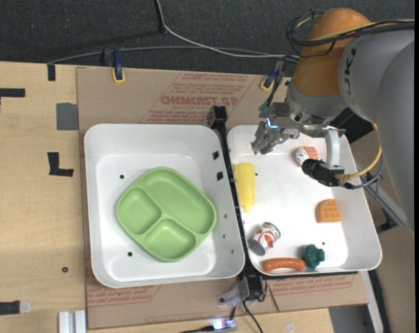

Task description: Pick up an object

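End effector (265,141): over right bin's upper left, finger state cannot be told. Corn cob (245,184): just below it toward the near side, long axis running near-to-far along the bin's left wall.

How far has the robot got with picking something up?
Nothing looks picked up yet. The gripper hangs over the far end of the right bin, just above the yellow corn. The corn, can, waffle and sausage all lie in the bin.
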